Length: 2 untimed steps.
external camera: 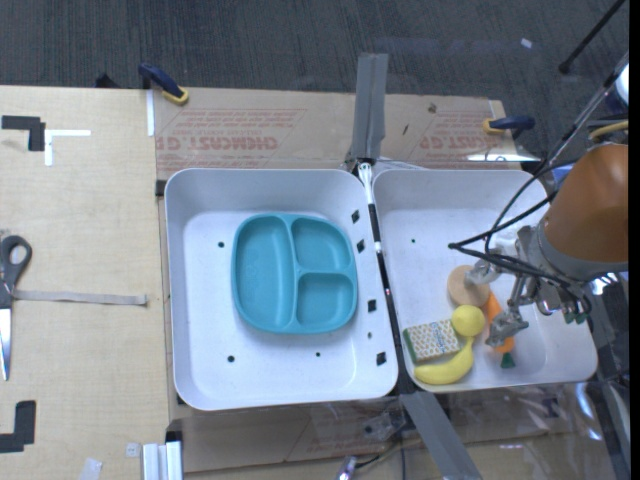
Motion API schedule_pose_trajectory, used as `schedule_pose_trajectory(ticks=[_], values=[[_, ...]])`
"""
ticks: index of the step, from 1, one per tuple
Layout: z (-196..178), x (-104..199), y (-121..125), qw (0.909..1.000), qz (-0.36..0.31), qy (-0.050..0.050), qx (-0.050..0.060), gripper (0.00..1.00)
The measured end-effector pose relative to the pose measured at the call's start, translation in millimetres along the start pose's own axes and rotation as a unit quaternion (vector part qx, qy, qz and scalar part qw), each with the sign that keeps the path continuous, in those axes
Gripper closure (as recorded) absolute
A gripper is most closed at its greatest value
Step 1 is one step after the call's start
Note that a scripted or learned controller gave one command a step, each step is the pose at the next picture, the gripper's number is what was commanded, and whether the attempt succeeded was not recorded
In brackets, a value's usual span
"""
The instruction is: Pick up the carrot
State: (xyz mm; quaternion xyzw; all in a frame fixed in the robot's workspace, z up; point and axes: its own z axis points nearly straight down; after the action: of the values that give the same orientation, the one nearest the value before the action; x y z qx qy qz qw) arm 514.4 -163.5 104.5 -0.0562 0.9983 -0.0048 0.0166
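Observation:
The carrot (503, 345) lies in the right bin (420, 218) near its front right corner, orange with a small green end pointing toward the front. My gripper (508, 320) hangs directly over the carrot's upper part and hides its middle. A strip of orange shows on either side of the gripper's metal tip. The arm's orange band (592, 203) sits above the bin's right wall.
A yellow lemon (467, 320), a banana (446, 368), a green-and-white speckled block (430, 340) and a tan round piece (464, 285) crowd just left of the carrot. The left bin (190, 298) holds a teal divided plate (295, 272). Scissors (8, 288) lie on the bench at far left.

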Motion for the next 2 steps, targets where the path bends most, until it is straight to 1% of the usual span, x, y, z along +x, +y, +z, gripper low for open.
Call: schedule_pose_trajectory(ticks=[1, 2], values=[[-11.8, -5.2, -0.2, 1.0, -0.002, -0.006, 0.002, 1.0], [-84.6, 22.4, 10.5, 0.9986, -0.05, 0.013, -0.006, 1.0]])
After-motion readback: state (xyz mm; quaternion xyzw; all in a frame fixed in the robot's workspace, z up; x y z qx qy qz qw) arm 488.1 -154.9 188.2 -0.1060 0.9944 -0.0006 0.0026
